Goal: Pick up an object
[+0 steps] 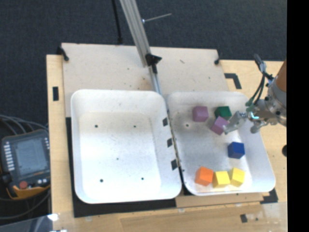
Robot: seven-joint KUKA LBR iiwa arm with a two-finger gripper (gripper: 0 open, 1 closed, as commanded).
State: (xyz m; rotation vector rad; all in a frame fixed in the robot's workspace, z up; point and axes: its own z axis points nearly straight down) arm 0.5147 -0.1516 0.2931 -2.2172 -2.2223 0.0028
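Note:
The right bin (195,146) holds several small cubes. A purple cube (200,113) and a green cube (223,112) sit near its far side, and a second purple cube (219,124) lies tilted just in front of them. A blue cube (236,150) rests mid-right. An orange cube (204,176) and two yellow cubes (221,179) (237,176) line the near wall. My gripper (244,124) hangs over the bin's right part, open, with one finger (233,121) beside the tilted purple cube. Nothing is between the fingers.
The left bin (120,149) lies beside the right one. A slanted metal post (137,28) rises behind the bins. A teach pendant (26,161) lies off the bench at the left.

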